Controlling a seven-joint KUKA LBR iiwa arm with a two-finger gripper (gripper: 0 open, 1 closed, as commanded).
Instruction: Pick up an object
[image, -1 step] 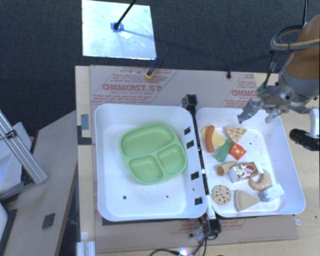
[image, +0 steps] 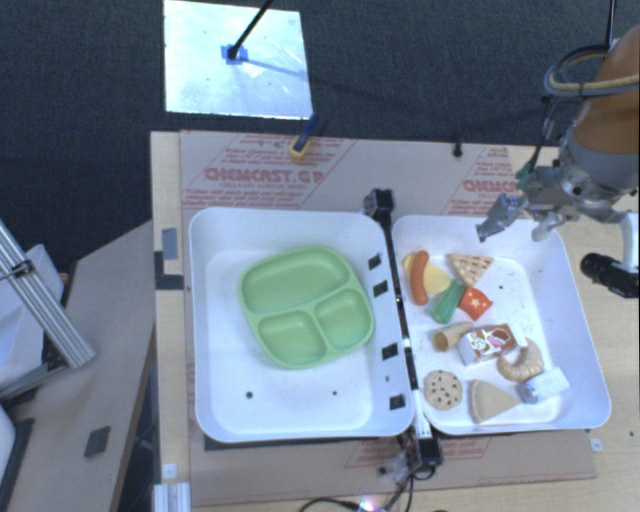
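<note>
Grey fingers (image: 521, 219) spread — above toy food (image: 478, 335).

The gripper (image: 520, 218) hangs open over the right bin's (image: 570, 300) far edge; toy foods (image: 470, 330) cluster there, a green tray (image: 305, 305) in the left bin (image: 215, 330).

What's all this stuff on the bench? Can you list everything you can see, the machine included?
Bins: two, white, side by side on the bench.
Divided plate: one, green, in the left bin.
Hot dog: one, red and yellow, right bin, upper left.
Pizza slice: one, tan, beside the hot dog.
Green and red piece: one, middle of the right bin.
Small carton: one, brown and white, right bin.
Pretzel: one, brown, right of the carton.
Cookie: one, tan with dark chips, right bin front.
Wedge: one, beige, beside the cookie.
Arm: one, grey and orange.
Gripper: one, above the right bin's far edge.
</note>
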